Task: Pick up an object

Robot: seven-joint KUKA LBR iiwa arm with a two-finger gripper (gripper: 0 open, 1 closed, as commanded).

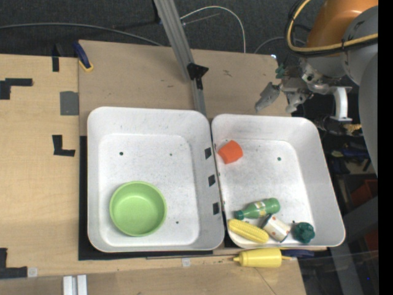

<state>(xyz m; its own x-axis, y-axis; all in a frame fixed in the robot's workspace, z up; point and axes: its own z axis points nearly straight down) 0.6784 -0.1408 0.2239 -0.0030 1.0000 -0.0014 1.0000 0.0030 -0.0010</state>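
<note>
The green bottle (258, 209) lies on its side in the right bin (310, 141), toward that bin's near edge, with its long axis running left to right across the view and tilted a little, the left end lower. Its narrow neck end points left toward the divider between the bins; a pale label wraps its middle. Just beside it, nearer the camera, a yellow corn cob (248, 231) lies slanted, and a small white cylinder (277, 228) and a dark green lump (303, 231) sit to the right of the cob. An orange block (230, 152) rests well apart from these, near the far left of the same bin. A green bowl (138, 208) stands upright in the left bin (101, 128). A yellow bottle (260, 258) lies on the desk (37, 165) just outside the right bin's near rim. The jaws (279, 97) hang above the far rim of the right bin, holding nothing; how far apart they stand cannot be told.
</note>
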